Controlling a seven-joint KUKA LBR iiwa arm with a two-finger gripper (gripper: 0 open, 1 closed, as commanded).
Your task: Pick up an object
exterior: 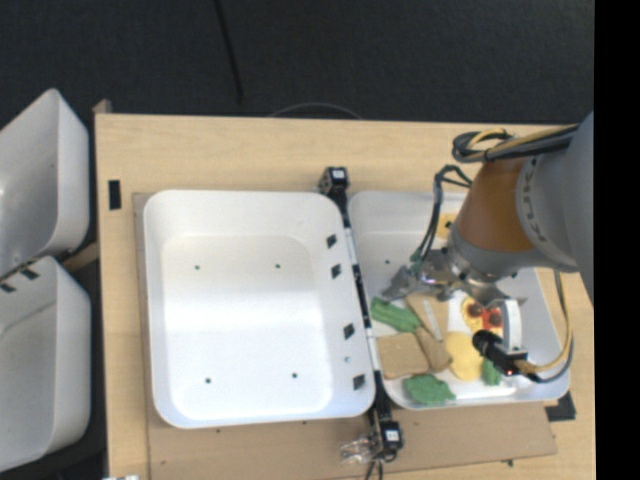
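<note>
The left bin (245, 303) sits on the bench (120, 268). Just beside it, the right bin (385, 218) holds a heap: a green piece (396, 317), a brown card (400, 353), a green lump (428, 389), a yellow object (461, 353) and a red bit (491, 316). The arm (510, 213) hangs above it, its gripper (440, 286) low over the heap; whether it is apart or together, I cannot tell

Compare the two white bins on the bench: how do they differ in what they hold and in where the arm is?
The left bin shows a bare white floor, while the right bin holds a heap of small things: green, yellow and brown pieces. The arm hangs over the right bin, not the left bin. Both are shallow, white and sit side by side on the wooden bench.
</note>
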